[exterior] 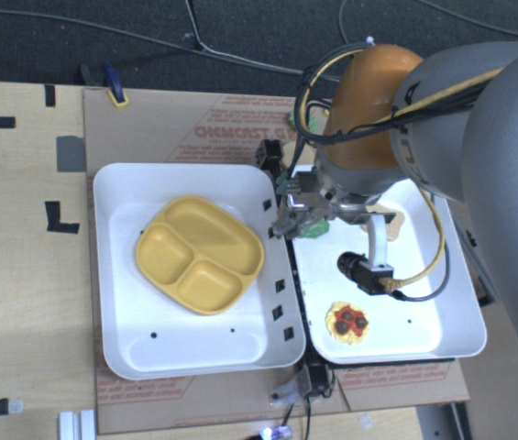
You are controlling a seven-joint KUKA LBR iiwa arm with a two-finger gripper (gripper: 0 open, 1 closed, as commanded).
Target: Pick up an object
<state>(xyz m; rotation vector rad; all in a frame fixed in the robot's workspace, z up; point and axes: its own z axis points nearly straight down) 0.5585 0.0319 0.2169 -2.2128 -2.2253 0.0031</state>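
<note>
My gripper (306,216) hangs over the left side of the right bin (424,342), near the wall between the two bins. A small green object (314,229) peeks out directly beneath it; whether it sits between the fingers is hidden by the wrist. A small round pizza toy (347,322) with red toppings lies at the front of the right bin. A tan and white object (389,222) lies partly hidden behind the arm at the bin's middle right. The yellow divided plate (200,253) lies in the left bin (148,351).
The grey arm with its orange band (369,108) covers the back of the right bin. A black cable connector (361,273) and a looping cable hang over the bin's middle. Cardboard (194,126) lies under both bins.
</note>
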